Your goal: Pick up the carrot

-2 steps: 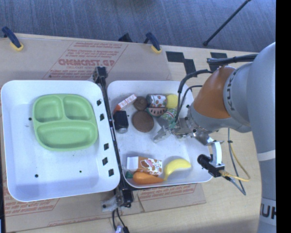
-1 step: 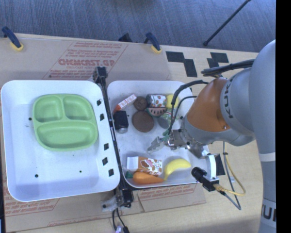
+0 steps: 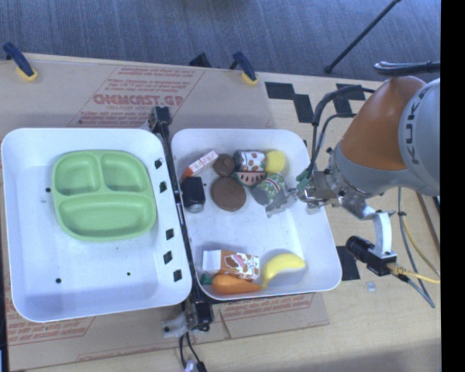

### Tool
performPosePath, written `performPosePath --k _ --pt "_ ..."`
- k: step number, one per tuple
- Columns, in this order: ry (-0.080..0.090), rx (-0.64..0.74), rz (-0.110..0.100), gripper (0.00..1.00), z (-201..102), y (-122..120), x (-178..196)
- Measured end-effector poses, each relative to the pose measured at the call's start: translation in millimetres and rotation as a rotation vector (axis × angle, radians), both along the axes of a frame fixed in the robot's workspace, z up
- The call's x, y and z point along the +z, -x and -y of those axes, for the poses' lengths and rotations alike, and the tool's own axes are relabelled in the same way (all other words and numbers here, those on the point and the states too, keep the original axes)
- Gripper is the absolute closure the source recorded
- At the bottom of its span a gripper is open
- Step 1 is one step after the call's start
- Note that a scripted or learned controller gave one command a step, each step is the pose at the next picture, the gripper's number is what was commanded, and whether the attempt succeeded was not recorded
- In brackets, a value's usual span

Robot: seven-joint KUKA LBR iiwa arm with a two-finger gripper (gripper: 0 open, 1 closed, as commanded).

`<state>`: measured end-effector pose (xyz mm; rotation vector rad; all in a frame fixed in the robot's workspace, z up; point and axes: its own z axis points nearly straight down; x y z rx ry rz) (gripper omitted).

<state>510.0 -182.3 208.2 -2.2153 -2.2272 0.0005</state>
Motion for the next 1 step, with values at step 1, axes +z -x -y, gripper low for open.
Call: performPosePath --k 1 --pt "-0.001 0.003 -0.005 0.0 3.9 -37.7 -91.0"
